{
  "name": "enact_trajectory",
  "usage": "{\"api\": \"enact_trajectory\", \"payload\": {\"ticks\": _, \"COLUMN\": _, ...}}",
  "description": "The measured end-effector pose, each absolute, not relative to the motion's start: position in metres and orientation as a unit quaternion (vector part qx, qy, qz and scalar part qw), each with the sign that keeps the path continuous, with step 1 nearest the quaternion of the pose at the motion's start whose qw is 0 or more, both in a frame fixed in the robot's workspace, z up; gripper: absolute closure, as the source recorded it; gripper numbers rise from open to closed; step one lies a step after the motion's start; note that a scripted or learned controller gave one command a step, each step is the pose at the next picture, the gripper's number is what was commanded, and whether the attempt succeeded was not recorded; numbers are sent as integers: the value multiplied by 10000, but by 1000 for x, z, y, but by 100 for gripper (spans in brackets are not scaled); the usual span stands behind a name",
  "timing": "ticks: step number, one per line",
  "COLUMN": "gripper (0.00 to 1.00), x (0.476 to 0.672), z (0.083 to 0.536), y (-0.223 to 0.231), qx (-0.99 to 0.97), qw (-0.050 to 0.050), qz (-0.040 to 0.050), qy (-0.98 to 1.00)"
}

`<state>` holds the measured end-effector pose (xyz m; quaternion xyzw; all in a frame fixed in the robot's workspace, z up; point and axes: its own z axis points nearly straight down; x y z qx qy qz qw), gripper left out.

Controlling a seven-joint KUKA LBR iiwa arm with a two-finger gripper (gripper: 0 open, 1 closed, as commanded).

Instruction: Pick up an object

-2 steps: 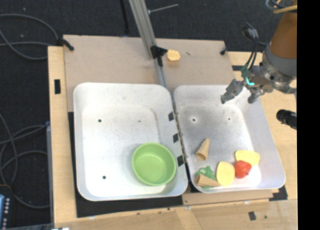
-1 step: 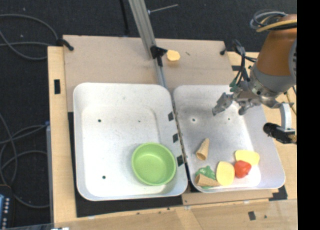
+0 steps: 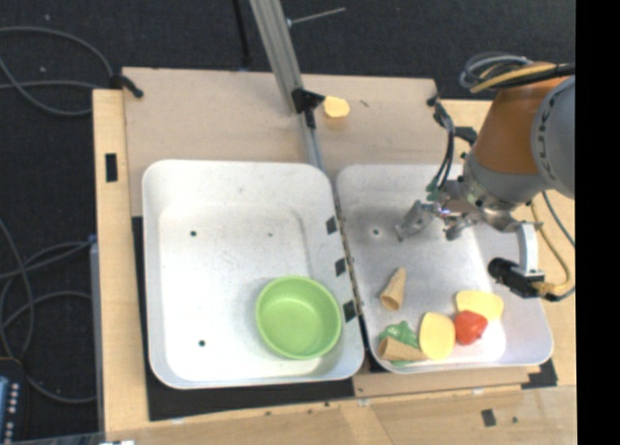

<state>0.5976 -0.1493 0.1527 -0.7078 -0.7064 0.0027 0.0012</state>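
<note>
The right bin (image 3: pixel 373 201) holds several small toys near its front. A tan cone (image 3: pixel 392 288) lies alone toward the middle. At the front edge lie a second cone with a green piece (image 3: pixel 397 341), a yellow piece (image 3: pixel 437 333), a red piece (image 3: pixel 470 327) and another yellow piece (image 3: pixel 480 304). My gripper (image 3: pixel 432 226) hangs over the upper middle of the right bin, behind the toys and apart from them. Its fingers (image 3: pixel 411 224) are spread open with nothing between them.
A green bowl (image 3: pixel 298 317) sits at the front right of the left bin (image 3: pixel 194 201). A slanted metal post (image 3: pixel 276 36) rises from behind the bins. A small yellow object (image 3: pixel 336 107) lies on the bench beyond them. Cables hang beside the wrist.
</note>
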Motion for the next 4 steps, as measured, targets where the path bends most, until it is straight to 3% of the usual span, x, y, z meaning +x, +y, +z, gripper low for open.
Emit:
{"api": "enact_trajectory", "payload": {"ticks": 1, "gripper": 0, "x": 596, "z": 100, "y": -151, "qx": -7080, "qw": 9, "qz": 25, "qy": -7062}}
{"api": "enact_trajectory", "payload": {"ticks": 2, "gripper": 100, "x": 599, "z": 114, "y": -151, "qx": -7097, "qw": -13, "qz": -11, "qy": -7045}}
{"api": "enact_trajectory", "payload": {"ticks": 4, "gripper": 100, "x": 596, "z": 232, "y": -168, "qx": -7077, "qw": -36, "qz": -23, "qy": -7065}}
